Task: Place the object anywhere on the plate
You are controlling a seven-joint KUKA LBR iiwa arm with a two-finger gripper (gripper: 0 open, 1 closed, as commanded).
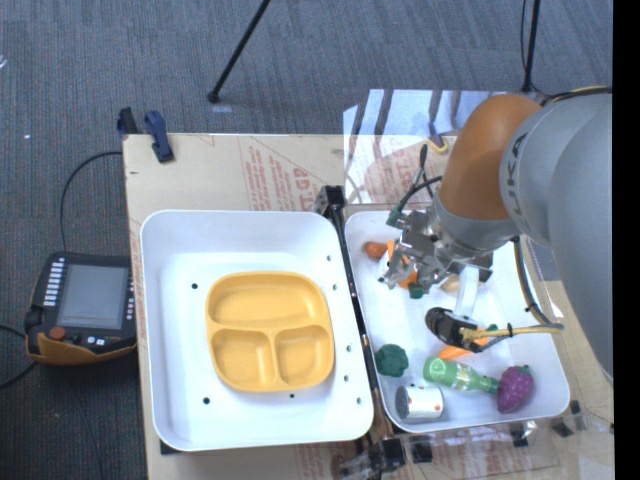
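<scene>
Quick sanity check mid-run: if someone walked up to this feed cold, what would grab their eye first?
Probably the yellow plate, three compartments, sitting in the left bin. Next, the grey arm with its orange band reaching from the right over the right bin, its gripper low near the bin's far end. Toward that bin's near edge lie a green bottle, purple grapes and a small can.

A yellow plastic plate with three compartments (269,330) is seen lying flat in the middle of the left shallow white bin (170,268); one long compartment is turned toward the far side and two smaller ones toward the near side. Which object is meant cannot be told. In the right shallow white bin (548,353), a green bottle (458,375), a purple bunch of grapes (514,387), a dark green round piece (391,359) and a silver can (420,402) are found lying along the near part.
</scene>
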